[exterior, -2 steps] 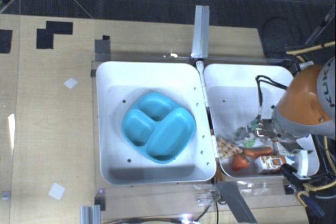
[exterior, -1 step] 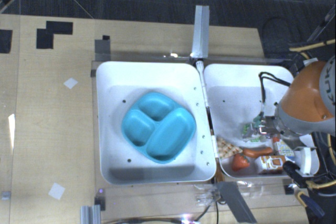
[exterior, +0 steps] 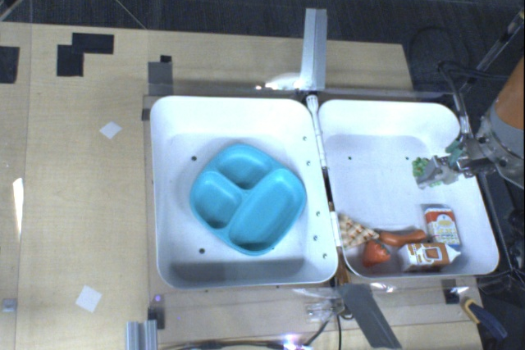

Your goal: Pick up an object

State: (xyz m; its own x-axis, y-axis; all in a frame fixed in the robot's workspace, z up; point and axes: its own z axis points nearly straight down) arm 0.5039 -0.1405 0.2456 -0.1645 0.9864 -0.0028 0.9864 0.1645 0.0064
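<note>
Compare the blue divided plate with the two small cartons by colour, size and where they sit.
The blue divided plate is one colour, while the two small cartons are printed white and orange-red. The plate is far bigger than either carton. It lies alone in the left bin; the cartons crowd the right bin's near corner with other items. All rest on bin floors.

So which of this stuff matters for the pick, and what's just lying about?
For the pick:
tool
green item at its tip
two cartons
sausage
tomato
waffle
right bin

Lying about:
blue plate
left bin
</note>
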